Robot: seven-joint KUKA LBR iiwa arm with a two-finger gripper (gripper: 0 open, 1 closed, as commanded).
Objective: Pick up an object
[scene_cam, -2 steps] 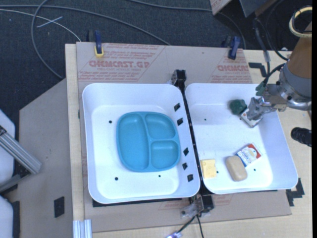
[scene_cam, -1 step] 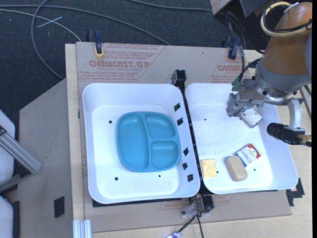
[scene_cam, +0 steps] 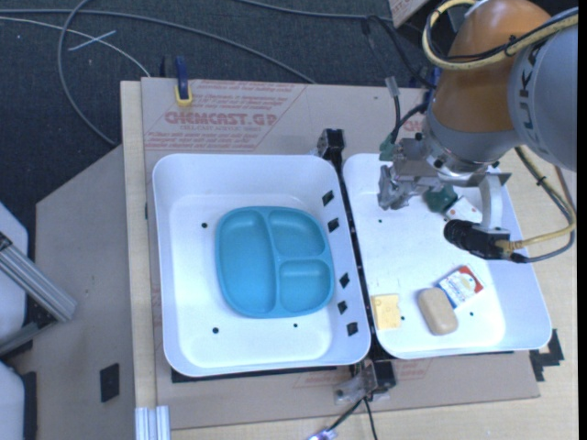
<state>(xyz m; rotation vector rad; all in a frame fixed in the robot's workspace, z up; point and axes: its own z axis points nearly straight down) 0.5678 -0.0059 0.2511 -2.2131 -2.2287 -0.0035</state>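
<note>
the arm (scene_cam: 500, 71) reaches in from the right, and its gripper (scene_cam: 396, 195) hangs low over the far left part of the right bin (scene_cam: 514, 333). whether the gripper is parted or closed cannot be told at this angle, and nothing can be seen in its grasp. three loose objects lie at the near side of the right bin: a yellow sponge (scene_cam: 386, 311) by the left wall, a tan oval block (scene_cam: 437, 311) just right of it, and a small red and white packet (scene_cam: 460, 285) just beyond the block. the left bin (scene_cam: 179, 246) holds a blue divided plate (scene_cam: 273, 261), lying flat near its centre
</note>
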